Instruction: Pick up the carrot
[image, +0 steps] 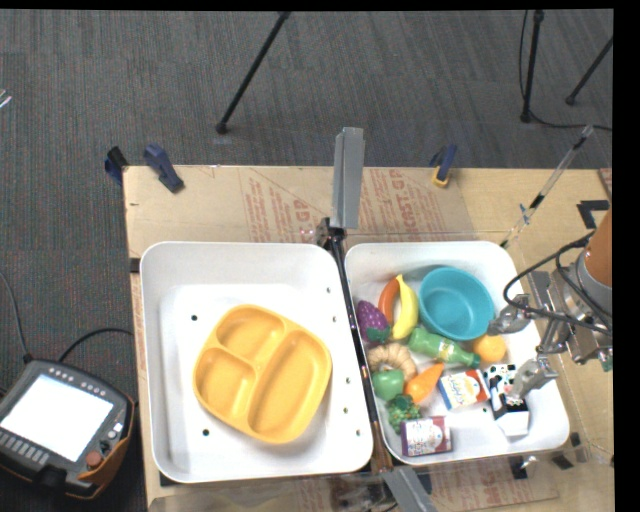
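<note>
Start at the bottom of the frame and work upward. At the lower left you see a teach pendant (62, 428) on the floor, well clear of the bench. On the bench, the left bin (160, 300) carries a yellow divided plate (263, 372), set apart from the clutter, so it reads as a drop-off place rather than a source.

The right bin (545, 420) is where your work is. Nearest the lower rim lies a small printed cup (425, 436), with a broccoli piece (402, 410) just beside it and a small carton (461, 389) to its right. The carrot (425, 381) sits in the lower middle of this bin, lying at a slant with its tip toward the upper right, wedged between a green pepper (388, 382) on its left and the carton on its right. A green bottle (444, 349) lies just above it. That crowding is why any descent will probably need to line up along the carrot's narrow sides.

Further up are a pretzel-like piece (388, 355), an orange (490, 348), purple grapes (373, 321), a banana (405, 306) and a teal bowl (456, 303).

The gripper (530, 378) hangs at the right edge of the frame, over the bin's right side near a black-and-white carton (507, 389), well apart from the carrot. You can't tell from here how wide it stands, and nothing visible is in its grasp. Judged from this, the pick has not begun.
</note>
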